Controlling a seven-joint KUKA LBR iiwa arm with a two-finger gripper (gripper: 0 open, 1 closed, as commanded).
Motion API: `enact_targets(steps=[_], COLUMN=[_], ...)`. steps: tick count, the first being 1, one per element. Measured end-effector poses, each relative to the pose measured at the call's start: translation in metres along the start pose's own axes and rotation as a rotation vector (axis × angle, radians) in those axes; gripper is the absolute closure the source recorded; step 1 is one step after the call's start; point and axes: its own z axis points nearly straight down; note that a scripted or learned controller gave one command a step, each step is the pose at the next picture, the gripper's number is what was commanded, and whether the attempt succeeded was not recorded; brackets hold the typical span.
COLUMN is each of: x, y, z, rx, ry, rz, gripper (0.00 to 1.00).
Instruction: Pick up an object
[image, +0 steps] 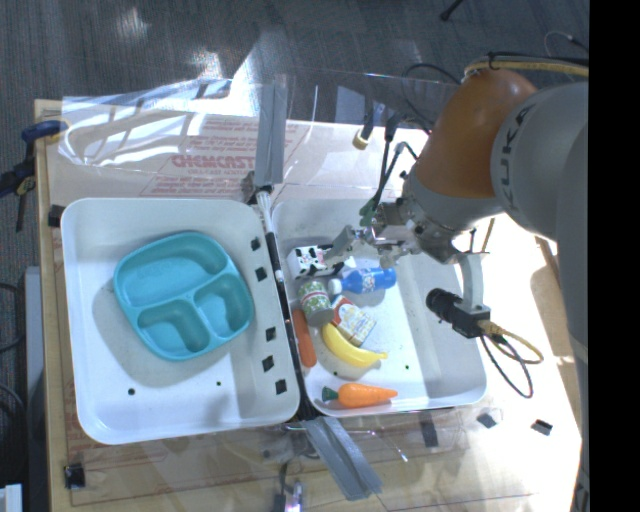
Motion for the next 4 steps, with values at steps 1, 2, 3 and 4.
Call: enact_targets(steps=[1, 2, 3, 4], x=[-0.044, -0.045, -0.045, -0.032], y=[0.002, 0.003, 0.003, -0.079], z=[0.141, 0.13, 0.13, 0.142], rx=[-0.009, -0.011, -0.011, -0.018], ry=[-0.001, -0.003, -0.003, -0.002], rz=[0.199, 0.196, 0.196, 0.089], gripper=[0.0, 1.0, 0.0, 0.0])
